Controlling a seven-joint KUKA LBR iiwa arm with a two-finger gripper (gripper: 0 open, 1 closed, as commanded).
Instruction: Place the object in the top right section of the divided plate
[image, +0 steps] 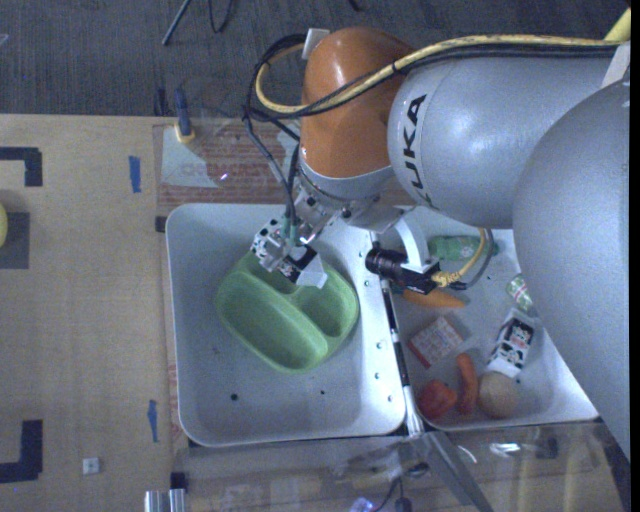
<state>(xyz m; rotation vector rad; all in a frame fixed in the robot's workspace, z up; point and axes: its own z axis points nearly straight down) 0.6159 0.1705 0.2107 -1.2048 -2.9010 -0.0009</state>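
A green divided plate (285, 318) lies in the left white bin (200, 390), tilted diagonally in the view. My gripper (283, 254) hangs over the plate's upper rim, below the orange band of the arm. A small white piece (311, 277) shows just beneath the gripper at the plate's edge; I cannot tell whether it is part of the gripper or a held object. The arm hides the upper right part of this bin.
The right bin (560, 400) holds a pink-and-white box (435, 340), a cow-patterned carton (513, 345), a red tomato (437, 398), a carrot (467, 380), a beige potato (497, 395) and a green packet (455, 245). Wooden bench (80, 330) lies to the left.
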